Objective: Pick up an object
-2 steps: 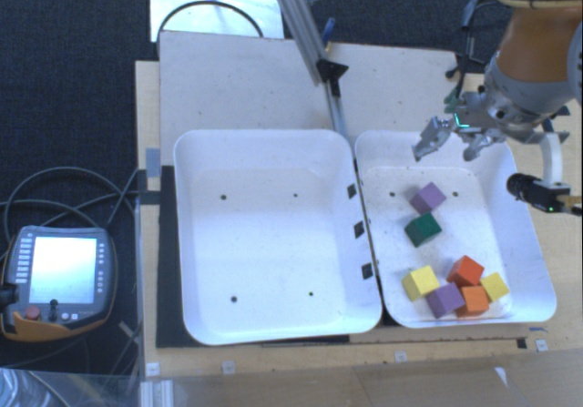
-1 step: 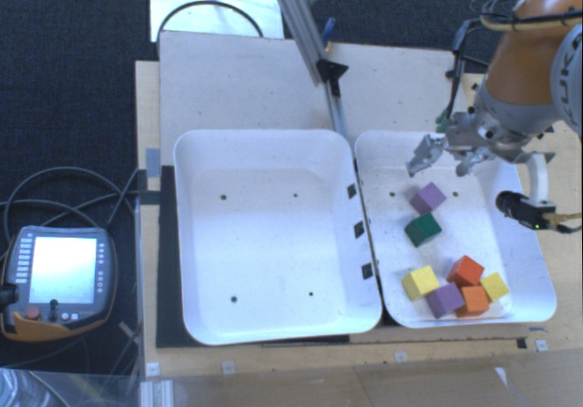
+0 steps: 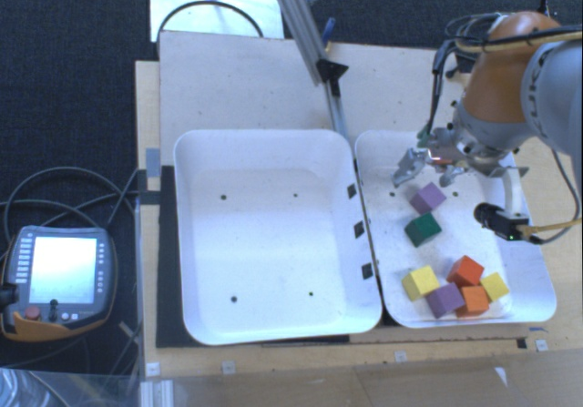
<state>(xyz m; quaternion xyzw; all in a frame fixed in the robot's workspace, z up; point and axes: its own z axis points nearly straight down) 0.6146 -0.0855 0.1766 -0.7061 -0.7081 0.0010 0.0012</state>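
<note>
Hovering over right bin (image 3: 547, 300) far edge: gripper (image 3: 426, 168), fingers apart, nothing between them. Step: approach (no grasp yet). Nearest target, purple cube (image 3: 426, 198), lies just beside fingertips, green cube (image 3: 423, 228) nearer centre. Next: centre over cube, descend, close.

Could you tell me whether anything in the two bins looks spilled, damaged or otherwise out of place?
Nothing stands out. All the blocks lie inside the right bin: a purple block and a green block apart near the gripper, the rest clustered at the near corner around an orange block. The left bin looks undamaged.
</note>
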